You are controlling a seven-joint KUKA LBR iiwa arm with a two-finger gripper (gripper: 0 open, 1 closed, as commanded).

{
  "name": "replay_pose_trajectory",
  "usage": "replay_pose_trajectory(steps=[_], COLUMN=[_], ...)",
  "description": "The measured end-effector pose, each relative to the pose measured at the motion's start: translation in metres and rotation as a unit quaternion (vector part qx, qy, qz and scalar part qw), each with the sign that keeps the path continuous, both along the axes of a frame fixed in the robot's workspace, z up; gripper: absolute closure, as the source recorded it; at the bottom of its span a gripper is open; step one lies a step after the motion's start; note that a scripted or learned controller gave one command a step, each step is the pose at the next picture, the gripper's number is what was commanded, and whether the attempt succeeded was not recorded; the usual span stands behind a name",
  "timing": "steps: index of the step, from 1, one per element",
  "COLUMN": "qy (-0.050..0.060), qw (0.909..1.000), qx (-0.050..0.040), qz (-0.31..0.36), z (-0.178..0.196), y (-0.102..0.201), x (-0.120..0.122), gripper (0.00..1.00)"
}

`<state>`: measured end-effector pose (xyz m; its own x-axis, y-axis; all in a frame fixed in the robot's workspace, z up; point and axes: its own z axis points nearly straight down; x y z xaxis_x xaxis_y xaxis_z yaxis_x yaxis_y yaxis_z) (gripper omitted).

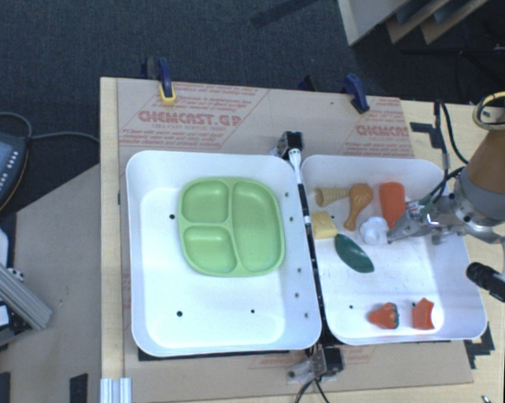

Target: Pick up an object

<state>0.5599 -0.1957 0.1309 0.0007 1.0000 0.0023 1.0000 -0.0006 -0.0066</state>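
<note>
Where bins (151, 234) sit: two, side by side.

The arm (494, 178) comes in as a fat round body, orange-brown above and grey below, the grey part ringed like a collar. A pale yellowish ring sits at its top end. Thin black cables loop down along its side toward the wrist. The pincer (399, 234) is a small metal piece, silvery with dark bits, maybe with screws on it, though that part is too blurred to be sure. A black rounded stub pokes out lower down.
</note>
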Motion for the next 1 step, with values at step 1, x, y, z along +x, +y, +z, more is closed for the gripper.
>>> replay_pose_trajectory(steps=[1], qy=[0.000], qw=[1.0000], qx=[0.0000], qz=[0.000], z=[-0.0494], y=[0.0009], x=[-0.0010], gripper=[0.00])
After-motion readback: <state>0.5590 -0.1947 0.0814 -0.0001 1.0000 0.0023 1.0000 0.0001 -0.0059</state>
